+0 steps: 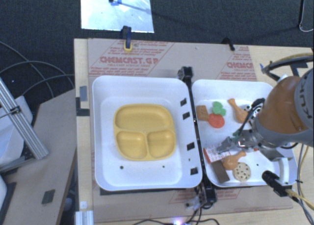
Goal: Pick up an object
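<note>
Gripper (229, 144) sits low in the right bin (267, 87), fingers pointing left over the clutter near the front. Metal fingertips blur together, so I cannot tell if they're spread or closed, and nothing is clearly pinched between them.

Just below and right of the tips: an orange drumstick toy (233, 159), likely the nearest candidate. Looks like hard plastic, light, smooth, probably slippery on the rounded end; I'd guess the narrow shaft is the better place to take it, across the short axis.

Touching that area, a red-and-white packet (210, 154) lies flat, thin, hard to get under. A brown block (220, 173) sits in front of it, and a cookie (241, 172) next to that, flat disc, would need an edge grab.

Further back in the same bin: red tomato (216, 120), green piece (218, 107) touching it, a tan slab (201, 112) to their left, another orange drumstick (238, 110) to their right.

Left bin (100, 136) holds a yellow divided plate (144, 131), well apart from the arm.
</note>
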### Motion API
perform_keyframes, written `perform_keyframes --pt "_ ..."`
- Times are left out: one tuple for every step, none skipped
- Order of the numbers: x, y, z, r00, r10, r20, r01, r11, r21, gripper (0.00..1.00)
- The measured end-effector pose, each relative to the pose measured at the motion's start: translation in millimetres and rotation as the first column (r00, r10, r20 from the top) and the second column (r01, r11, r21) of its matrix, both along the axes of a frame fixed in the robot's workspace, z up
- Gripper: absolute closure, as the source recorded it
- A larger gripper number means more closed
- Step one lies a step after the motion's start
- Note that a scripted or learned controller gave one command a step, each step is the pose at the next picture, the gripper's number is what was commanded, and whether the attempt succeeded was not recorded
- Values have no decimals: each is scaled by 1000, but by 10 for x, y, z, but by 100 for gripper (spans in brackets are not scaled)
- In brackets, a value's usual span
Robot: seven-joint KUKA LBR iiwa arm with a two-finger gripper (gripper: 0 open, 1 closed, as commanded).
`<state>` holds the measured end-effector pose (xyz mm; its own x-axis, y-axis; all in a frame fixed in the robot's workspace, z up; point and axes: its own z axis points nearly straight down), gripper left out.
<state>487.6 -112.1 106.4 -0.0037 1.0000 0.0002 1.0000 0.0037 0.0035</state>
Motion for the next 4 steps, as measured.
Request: perform_keyframes --pt "21 59 -162 1000 -3 7 3 1000 -4 0" --pt "27 46 -161 1000 -3 8 3 1000 -1 0" --pt "31 33 -161 1000 -2 9 2 1000 0 0" --pt "2 130 7 1000 1 0 -1 1000 0 0"
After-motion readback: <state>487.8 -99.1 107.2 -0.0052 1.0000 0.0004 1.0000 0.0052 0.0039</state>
